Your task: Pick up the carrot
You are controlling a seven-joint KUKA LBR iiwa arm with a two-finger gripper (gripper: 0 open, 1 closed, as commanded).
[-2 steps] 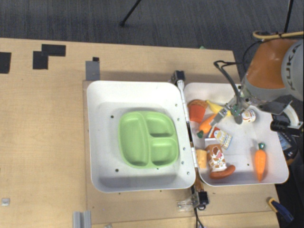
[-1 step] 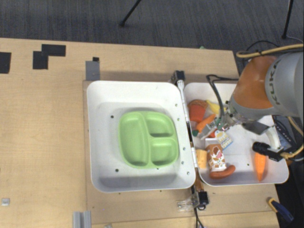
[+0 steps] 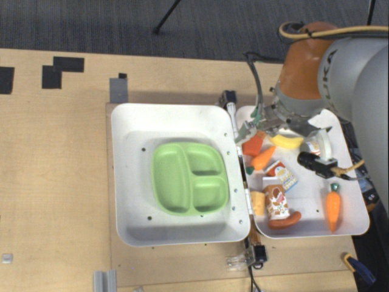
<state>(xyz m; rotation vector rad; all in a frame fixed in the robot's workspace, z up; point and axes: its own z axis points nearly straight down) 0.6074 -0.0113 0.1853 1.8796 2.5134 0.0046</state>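
Camera view: a grey arm (image 3: 355, 72) with an orange band fills the upper right, hiding the back of the right bin (image 3: 349, 224) on the wooden worktop (image 3: 55, 181). The left bin (image 3: 130, 126) holds a green divided plate (image 3: 188, 178). The end effector (image 3: 262, 119) hangs over the right bin's cluttered back corner; its opening cannot be told. The carrot (image 3: 333, 208) lies near the bin's front right corner, well apart from it.
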